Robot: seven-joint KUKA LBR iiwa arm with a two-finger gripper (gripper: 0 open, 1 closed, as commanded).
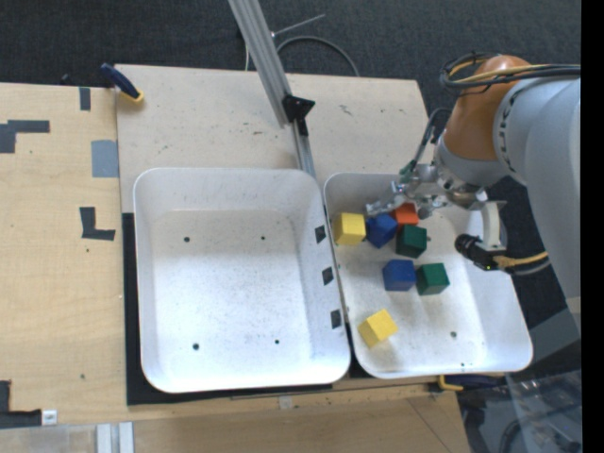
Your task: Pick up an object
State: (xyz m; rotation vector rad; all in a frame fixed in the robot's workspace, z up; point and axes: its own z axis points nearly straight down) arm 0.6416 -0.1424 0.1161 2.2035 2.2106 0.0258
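Several small cubes lie in the right bin. A yellow cube, a blue cube, an orange cube and a dark green cube cluster near its far left. Another blue cube and a green cube sit mid-bin, and a second yellow cube lies nearer the front. My gripper hangs low over the cluster, right above the orange cube.
The left bin adjoins the right one along a shared wall. A metal rail slants down from the top to the bins' junction. A black cable loops at the arm's wrist on the right.
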